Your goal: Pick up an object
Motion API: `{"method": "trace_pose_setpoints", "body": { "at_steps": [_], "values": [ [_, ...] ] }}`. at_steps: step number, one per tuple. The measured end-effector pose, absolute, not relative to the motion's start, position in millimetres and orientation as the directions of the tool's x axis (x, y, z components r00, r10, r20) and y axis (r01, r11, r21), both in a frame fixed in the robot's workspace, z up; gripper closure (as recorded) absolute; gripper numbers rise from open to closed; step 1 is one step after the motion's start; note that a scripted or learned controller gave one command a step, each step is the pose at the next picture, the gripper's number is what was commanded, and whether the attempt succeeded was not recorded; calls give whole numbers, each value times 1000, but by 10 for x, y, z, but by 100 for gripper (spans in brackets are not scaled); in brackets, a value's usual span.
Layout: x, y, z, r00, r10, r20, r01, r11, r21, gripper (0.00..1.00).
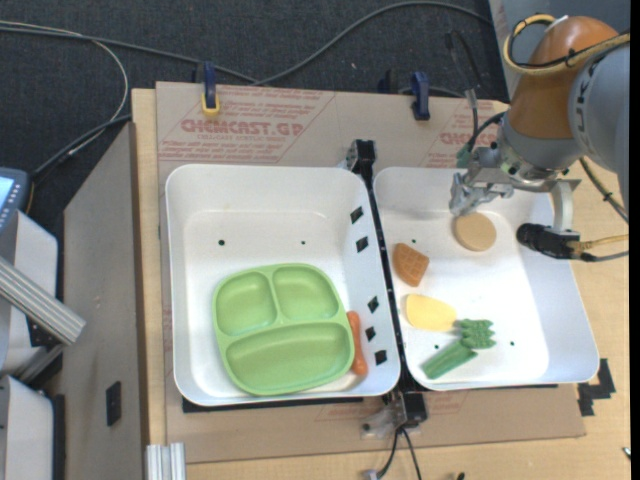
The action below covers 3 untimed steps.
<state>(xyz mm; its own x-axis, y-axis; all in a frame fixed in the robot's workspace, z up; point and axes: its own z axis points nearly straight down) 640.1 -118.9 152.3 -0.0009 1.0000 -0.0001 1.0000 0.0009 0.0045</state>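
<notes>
My gripper [468, 198] hangs over the back of the right bin [560, 308], just above and behind a round tan cookie-like piece [476, 234]. I cannot see anything held in it. Further forward in the same bin lie an orange-brown wedge [409, 263], a yellow piece [430, 313] and a green leafy vegetable toy [460, 346]. The wedge sits close to the bin's left wall.
The left bin [200, 218] holds a green divided plate [285, 326] with a small orange carrot-like piece [354, 342] at its right edge. A black divider [372, 258] runs between the bins. Clamps and cables lie behind the bench.
</notes>
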Motion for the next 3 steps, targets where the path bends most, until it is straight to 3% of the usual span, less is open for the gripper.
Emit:
{"method": "trace_pose_setpoints", "body": {
  "at_steps": [2,3],
  "values": [
    [6468,-1089,2795,-3,1000,-1,1000,3,9,100],
    [6289,-582,2615,-5,1000,2,1000,5,-4,100]
  ]
}}
